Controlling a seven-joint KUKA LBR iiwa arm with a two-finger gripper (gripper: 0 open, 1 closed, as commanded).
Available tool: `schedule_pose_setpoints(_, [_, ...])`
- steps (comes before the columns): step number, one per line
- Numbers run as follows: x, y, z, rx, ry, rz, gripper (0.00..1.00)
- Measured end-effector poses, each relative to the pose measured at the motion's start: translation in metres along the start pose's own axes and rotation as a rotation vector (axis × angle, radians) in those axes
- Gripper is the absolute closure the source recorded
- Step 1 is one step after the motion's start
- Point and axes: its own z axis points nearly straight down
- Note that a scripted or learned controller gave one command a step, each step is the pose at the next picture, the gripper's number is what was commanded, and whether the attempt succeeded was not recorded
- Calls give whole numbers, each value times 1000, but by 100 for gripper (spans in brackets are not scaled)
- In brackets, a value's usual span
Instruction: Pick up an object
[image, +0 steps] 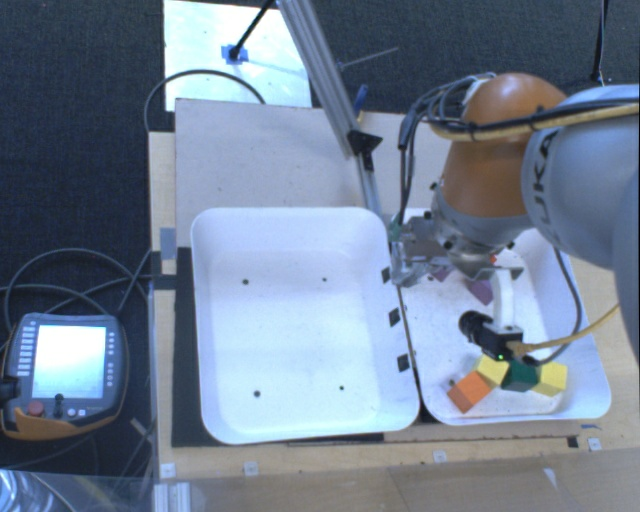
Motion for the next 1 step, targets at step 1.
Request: schedule_pose_setpoints(1, [54,-9,15,1,0,0,100])
